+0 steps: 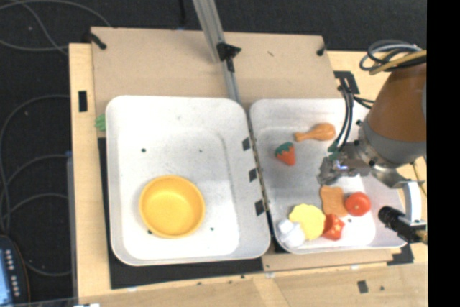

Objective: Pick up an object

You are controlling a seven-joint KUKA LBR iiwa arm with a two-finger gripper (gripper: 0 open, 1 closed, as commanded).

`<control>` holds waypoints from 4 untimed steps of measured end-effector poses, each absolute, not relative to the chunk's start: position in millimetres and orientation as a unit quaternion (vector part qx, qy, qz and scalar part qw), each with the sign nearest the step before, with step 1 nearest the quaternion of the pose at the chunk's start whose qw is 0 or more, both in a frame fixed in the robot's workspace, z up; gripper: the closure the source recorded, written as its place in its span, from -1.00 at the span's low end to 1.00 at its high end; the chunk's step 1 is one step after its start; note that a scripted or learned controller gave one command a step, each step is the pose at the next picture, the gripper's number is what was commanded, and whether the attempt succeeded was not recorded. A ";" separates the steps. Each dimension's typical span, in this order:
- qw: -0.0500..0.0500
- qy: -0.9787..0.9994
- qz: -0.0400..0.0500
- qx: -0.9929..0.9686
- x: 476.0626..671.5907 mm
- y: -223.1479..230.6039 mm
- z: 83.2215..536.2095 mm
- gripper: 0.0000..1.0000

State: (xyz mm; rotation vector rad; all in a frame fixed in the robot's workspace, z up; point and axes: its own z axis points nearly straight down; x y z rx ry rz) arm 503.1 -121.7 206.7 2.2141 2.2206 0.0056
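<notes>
**Q:** Where do I have the claw (332, 170), and is anything in it?

**A:** I see it low over the right bin (302, 115), at the end of the arm (399, 118) that comes in from the right. How far it is open I cannot tell from this slant; the metal tip is small and dark. I see nothing held in it.

**Q:** Which thing is nearest?

**A:** The orange slab (331, 199), just below the claw and a touch nearer me. Its long axis runs roughly toward and away from the claw. The tomato (358, 204) lies beside it, toward the arm's side; the yellow piece (309, 219) lies further below.

**Q:** And the rest?

**A:** The drumstick (316, 132) lies above the claw, the strawberry (286, 153) out to its far side. I judge a short drop downward reaches the slab first.
</notes>
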 end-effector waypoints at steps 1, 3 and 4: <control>0.003 0.708 0.002 0.706 504.9 -122.6 239.9 1.00; 0.000 0.710 0.001 0.704 519.8 -24.1 239.1 1.00; 0.000 0.710 0.002 0.704 515.5 26.8 249.9 1.00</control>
